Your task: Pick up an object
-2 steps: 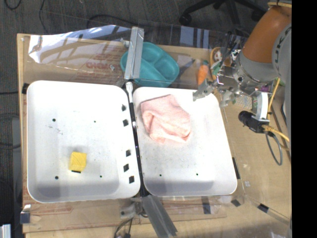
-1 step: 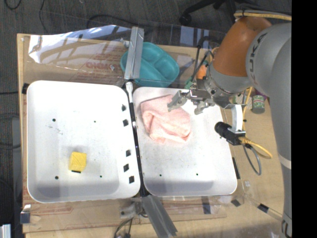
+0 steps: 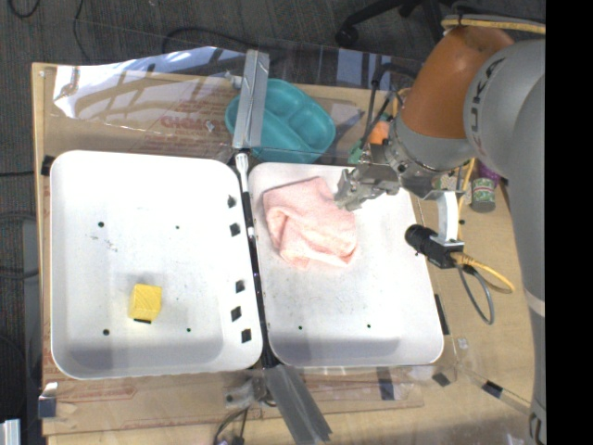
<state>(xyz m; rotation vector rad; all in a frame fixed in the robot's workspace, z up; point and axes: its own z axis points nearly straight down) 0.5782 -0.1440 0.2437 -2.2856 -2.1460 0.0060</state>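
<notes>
Faint red print on plastic sheet (image 3: 176,109), illegible.

We see even overhead light, glare washing out the two shallow white plastic bins (image 3: 139,179), and soft shadows.

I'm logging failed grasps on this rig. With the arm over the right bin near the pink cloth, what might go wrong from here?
1. The hand sits at the pink cloth's upper right edge, so it may pinch just a fold that slips out.
2. The crumpled cloth is soft; it could drag across the right bin rather than lift.
3. The yellow block lies in the left bin, far from the hand.
</notes>
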